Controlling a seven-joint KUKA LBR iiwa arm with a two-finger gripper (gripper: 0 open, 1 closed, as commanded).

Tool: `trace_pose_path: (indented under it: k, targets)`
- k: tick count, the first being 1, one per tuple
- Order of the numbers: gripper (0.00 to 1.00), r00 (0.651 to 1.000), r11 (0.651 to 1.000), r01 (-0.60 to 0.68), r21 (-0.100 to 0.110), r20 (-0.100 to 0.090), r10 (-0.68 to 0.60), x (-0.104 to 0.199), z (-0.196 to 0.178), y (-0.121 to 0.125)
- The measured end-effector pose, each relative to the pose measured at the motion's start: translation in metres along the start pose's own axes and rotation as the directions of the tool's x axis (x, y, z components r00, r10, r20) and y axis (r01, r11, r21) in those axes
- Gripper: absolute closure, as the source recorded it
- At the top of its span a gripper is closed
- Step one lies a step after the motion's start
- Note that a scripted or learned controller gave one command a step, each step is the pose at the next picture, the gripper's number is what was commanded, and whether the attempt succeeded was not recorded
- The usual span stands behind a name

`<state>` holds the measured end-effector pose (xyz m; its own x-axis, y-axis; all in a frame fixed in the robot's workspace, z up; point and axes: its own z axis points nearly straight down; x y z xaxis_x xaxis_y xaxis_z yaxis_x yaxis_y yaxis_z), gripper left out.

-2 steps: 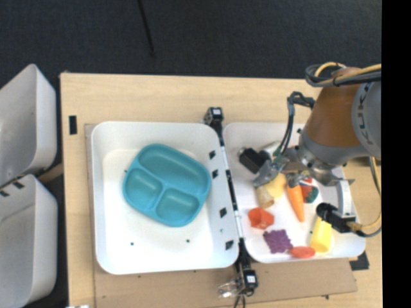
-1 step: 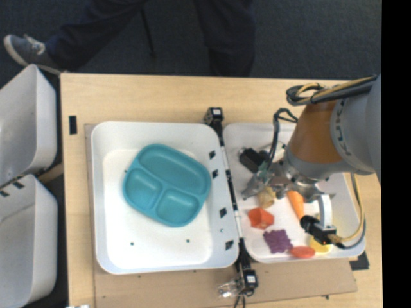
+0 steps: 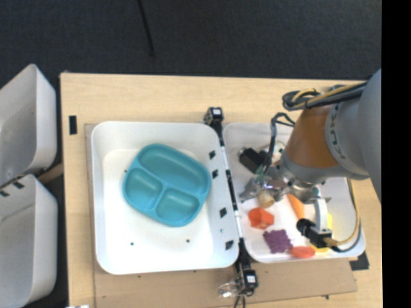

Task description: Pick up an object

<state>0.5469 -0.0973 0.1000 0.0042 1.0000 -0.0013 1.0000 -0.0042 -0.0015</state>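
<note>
My gripper (image 3: 259,190) is low over the left part of the right bin (image 3: 343,194), under the arm's orange band (image 3: 311,140). A small orange piece (image 3: 264,198) lies right at the gripper's tip; whether it is held is unclear. Just below it sits a red-orange block (image 3: 260,219), and a purple lumpy object (image 3: 277,239) lies further toward the front. An orange carrot-like piece (image 3: 295,205) lies to the gripper's right. A black object (image 3: 250,158) rests behind the gripper, near the bin's back left. Another orange piece (image 3: 302,252) lies at the front wall.
The left bin (image 3: 103,236) holds a blue divided plate (image 3: 167,183) near its middle. A ridge with black clips (image 3: 225,191) divides the two bins. White boxes (image 3: 22,120) stand off the bench's left edge.
</note>
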Motion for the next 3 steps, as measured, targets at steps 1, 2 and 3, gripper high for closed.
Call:
trace_pose_path:
  k: [1,2,3]
  targets:
    - [1.00,1.000,1.000,-0.007,-0.004,-0.001,0.007,-0.001,-0.011,0.001]
    - [1.00,1.000,1.000,-0.004,-0.006,0.000,0.004,-0.008,-0.056,0.002]
    - [1.00,1.000,1.000,-0.001,-0.006,0.000,0.001,-0.016,-0.100,0.006]
